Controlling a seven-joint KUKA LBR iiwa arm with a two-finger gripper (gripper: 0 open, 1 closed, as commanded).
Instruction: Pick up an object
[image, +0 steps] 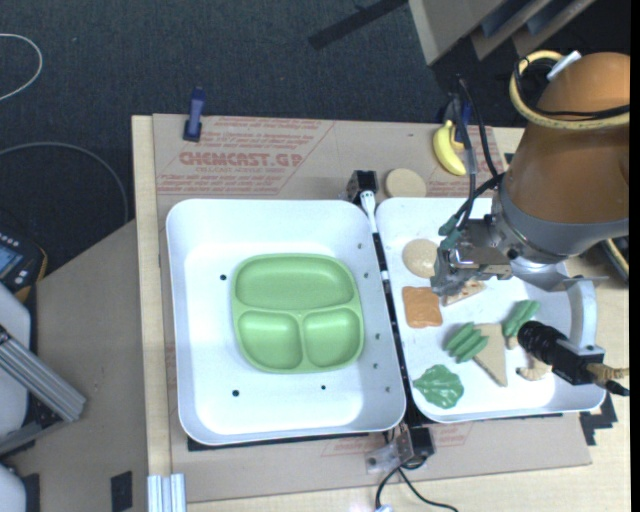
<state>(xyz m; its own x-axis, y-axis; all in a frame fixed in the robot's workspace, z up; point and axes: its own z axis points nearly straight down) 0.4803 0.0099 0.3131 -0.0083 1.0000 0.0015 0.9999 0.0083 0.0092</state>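
Hand (458, 272) sits low in your right bin (580, 398), center right of frame, above the orange cracker (422, 307); grip state unreadable.

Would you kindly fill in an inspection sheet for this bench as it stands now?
Surface: cardboard-topped bench bearing two white bins side by side.
Job's things: right bin holds an orange square piece, a round beige piece, green beans, a green leafy piece and a tan wedge.
Clutter: left bin holds a green divided tray; a banana lies beyond the bins.
Grippers: tool low over the right bin; grip unclear.
Cables: dark cables run along the arm.
Surroundings: dark carpet.
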